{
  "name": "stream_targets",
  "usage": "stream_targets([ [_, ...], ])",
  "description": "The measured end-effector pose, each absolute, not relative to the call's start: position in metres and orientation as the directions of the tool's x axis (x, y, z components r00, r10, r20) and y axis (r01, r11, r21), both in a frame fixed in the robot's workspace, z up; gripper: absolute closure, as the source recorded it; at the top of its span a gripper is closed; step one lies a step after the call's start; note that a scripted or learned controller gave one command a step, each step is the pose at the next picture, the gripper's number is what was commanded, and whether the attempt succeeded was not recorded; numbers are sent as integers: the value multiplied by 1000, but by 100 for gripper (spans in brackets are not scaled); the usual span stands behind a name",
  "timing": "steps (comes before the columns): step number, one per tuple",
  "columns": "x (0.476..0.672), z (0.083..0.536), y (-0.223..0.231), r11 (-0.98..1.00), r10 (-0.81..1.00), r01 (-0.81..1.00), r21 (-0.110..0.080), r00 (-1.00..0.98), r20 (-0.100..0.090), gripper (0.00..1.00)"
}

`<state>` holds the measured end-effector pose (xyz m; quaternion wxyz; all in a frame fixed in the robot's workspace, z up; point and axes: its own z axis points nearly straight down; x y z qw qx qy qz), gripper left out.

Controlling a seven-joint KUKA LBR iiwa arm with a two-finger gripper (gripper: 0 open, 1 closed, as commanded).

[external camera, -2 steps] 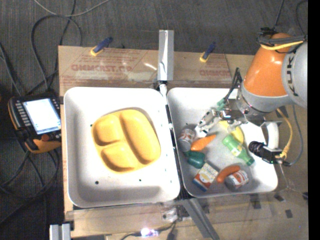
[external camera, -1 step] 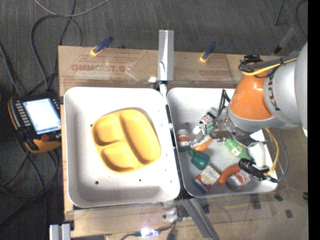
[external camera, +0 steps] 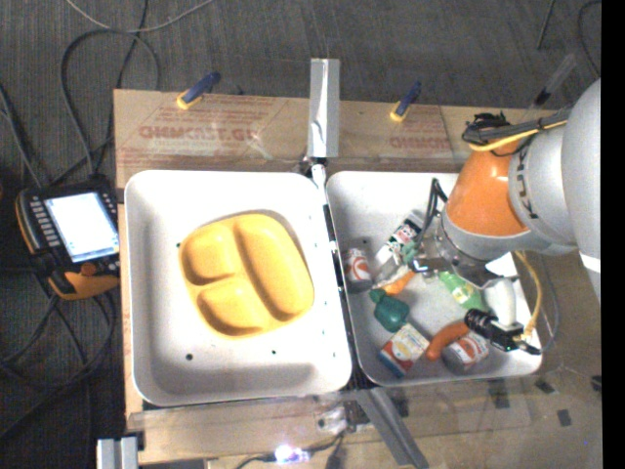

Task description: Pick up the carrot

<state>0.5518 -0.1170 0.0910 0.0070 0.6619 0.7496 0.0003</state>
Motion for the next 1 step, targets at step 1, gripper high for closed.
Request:
stream_targets([
  [1,554,101,-115,125,992,992,15,-125,-9,100],
])
